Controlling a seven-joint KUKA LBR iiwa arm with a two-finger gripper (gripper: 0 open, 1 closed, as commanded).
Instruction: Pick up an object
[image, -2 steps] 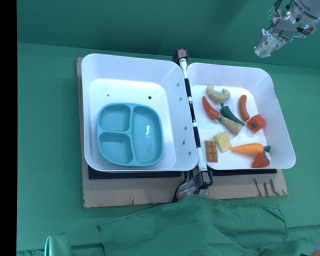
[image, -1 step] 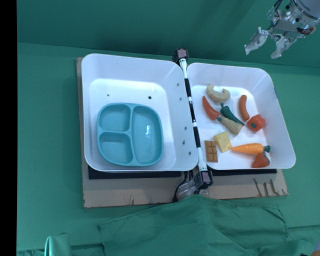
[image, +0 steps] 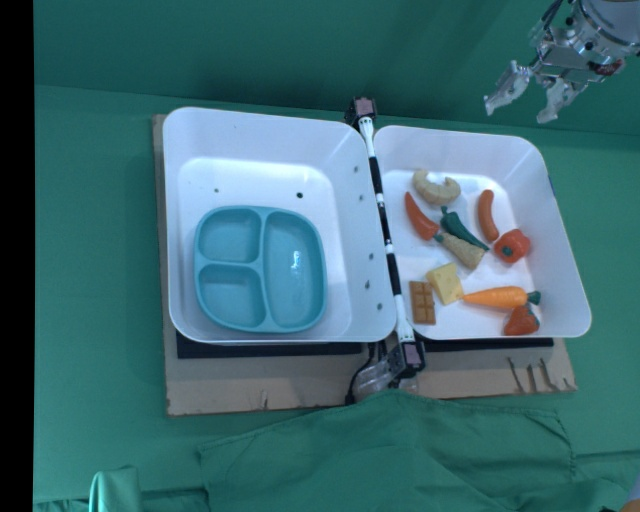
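My gripper hangs at the top right, above and behind the far edge of the right bin, open with nothing between its fingers. In that bin lie several toy foods: a beige cashew-shaped piece, a red chilli, a green pepper, an ice-cream cone, an orange sausage, a red bell pepper, a yellow cheese wedge, a brown waffle, a carrot and a strawberry.
The left bin holds a teal divided plate. A black-and-white striped divider bar runs between the bins. Green cloth bunches at the front, below the cardboard base.
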